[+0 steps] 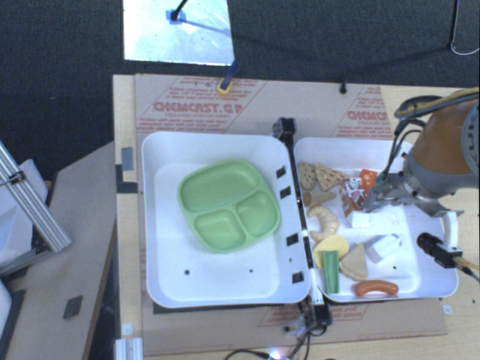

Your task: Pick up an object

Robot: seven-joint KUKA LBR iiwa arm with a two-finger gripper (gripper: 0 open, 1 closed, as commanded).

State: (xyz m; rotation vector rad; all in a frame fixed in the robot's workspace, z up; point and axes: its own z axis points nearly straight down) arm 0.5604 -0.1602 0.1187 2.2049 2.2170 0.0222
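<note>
The end effector [373, 199] is seen low in the right bin [444, 282], over a red-and-white packet [358, 191]; its grip state cannot be told; the packet lies directly beneath, slightly leftward.

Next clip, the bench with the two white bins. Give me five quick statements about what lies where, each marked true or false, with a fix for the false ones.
1. The green divided plate lies in the left bin. True.
2. The sausage lies near the front edge of the right bin. True.
3. The green plate has two compartments. False: it has three, one large and two smaller.
4. The gripper is over the left bin. False: it is over the right bin, among the food items near the croissant.
5. The green cylinder rests on the plate. False: it lies in the right bin, beside the divider.
</note>
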